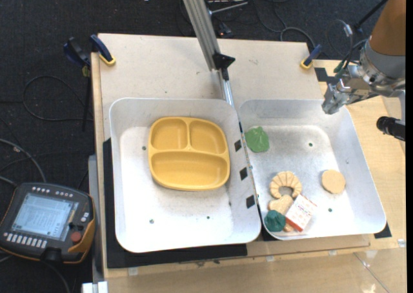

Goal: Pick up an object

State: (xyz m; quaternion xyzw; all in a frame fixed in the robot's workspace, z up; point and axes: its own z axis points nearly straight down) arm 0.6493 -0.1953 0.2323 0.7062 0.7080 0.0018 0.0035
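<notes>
Gripper [332, 102] hovers over the right white bin's [361, 156] upper right rim; finger state cannot be told. Nearest candidate, the round tan disc [333, 181], lies straight below it in frame, on the bin's floor.

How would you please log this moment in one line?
phase: approach | gripper: over right bin's far rim, nothing held | left bin: yellow divided plate

Teach pendant [44, 219] (floor), yellow clamps [104, 53]

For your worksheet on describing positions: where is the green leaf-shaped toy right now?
The green leaf-shaped toy lies in the right bin, near its upper-left corner, beside the divider, above the pretzel-shaped toy.
</notes>
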